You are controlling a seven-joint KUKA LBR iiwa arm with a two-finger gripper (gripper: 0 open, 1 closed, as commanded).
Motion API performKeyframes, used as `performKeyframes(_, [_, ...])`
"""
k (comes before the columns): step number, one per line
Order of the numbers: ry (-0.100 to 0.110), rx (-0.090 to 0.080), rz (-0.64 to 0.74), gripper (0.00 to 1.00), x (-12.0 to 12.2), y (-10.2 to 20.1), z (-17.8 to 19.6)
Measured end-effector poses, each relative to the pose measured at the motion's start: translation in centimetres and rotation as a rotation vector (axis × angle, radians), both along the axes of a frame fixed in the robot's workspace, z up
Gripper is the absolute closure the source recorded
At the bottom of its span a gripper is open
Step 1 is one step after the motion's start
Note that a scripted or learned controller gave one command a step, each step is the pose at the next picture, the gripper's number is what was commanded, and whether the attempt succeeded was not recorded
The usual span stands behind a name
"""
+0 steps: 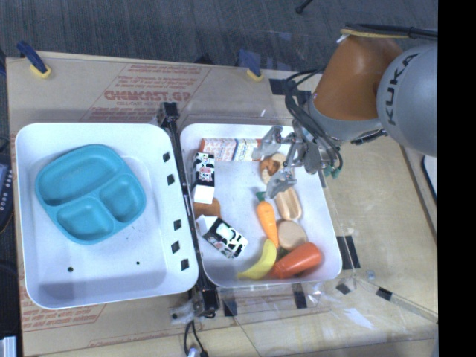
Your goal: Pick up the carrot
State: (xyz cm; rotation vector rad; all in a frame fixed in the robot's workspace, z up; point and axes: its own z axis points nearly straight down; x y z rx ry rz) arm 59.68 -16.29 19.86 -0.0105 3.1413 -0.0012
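The carrot [267, 222], orange with a green top, lies lengthwise in the right bin [324, 222], between a hot dog [288, 204] and a black-and-white carton [226, 239]. My gripper [275, 161] hangs over the bin's upper right part, just above the carrot's green end. Its two metal fingers [280, 184] stand spread, so it is open. A small brown food piece [271, 166] lies under the gap between them. Nothing is held.
Below the carrot are a banana [259, 262], a red pepper [300, 259] and a round bun [291, 235]. A flat box [225, 149], a second carton [204, 168] and small blocks [204, 194] line the bin's left side. The left bin holds a blue divided plate [89, 192].
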Motion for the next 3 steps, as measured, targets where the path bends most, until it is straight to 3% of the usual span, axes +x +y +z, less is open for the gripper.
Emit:
performKeyframes(1, [0.000, 0.002, 0.120, 0.00, -2.9, 1.2, -10.7])
performKeyframes(2, [-0.004, 0.000, 0.129, 1.00, -2.7, 1.4, -9.5])
performKeyframes(3, [0.003, 0.002, 0.237, 1.00, -9.2, 1.0, -10.8])
